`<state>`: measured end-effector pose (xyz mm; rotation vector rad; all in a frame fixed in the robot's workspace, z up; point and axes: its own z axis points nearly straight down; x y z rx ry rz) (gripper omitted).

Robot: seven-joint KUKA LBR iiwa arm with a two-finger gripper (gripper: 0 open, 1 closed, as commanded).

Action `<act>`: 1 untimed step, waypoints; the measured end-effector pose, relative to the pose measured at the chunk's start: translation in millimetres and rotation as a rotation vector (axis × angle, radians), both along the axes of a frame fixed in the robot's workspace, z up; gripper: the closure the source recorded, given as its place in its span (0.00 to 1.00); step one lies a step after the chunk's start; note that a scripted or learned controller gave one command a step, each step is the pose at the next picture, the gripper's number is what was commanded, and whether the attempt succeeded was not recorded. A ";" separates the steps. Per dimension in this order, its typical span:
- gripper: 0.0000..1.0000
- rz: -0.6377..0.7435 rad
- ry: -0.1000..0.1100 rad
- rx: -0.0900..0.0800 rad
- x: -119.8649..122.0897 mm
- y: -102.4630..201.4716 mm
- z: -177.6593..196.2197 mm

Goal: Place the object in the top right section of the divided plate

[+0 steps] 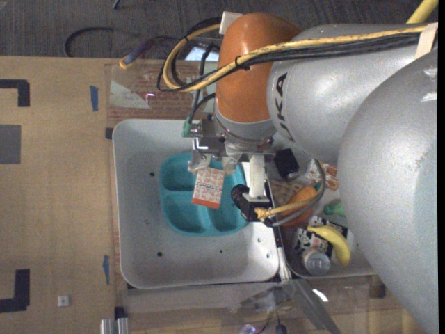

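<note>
A small orange-and-white carton point(208, 188) is gripped by the pincer point(207, 165), its fingers closed on the carton's top, above the teal divided plate point(182, 223) in the left bin point(132, 207). The carrying step is judged under way; lowering into the correct section and release are next called for.

We see a tan bench top point(55, 186) with blue tape bits point(94, 97) and black corner marks point(17, 92) — beyond it, dark grey carpet point(62, 9) (cables point(87, 39) lying loose).

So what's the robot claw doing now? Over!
Claw over the teal divided plate, small orange-and-white box hanging just beneath. Box not yet down. Nothing blocking the plate.
</note>
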<state>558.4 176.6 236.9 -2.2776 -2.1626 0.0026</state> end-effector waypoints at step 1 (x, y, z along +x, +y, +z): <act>0.00 0.001 0.000 0.000 -0.1 0.4 0.0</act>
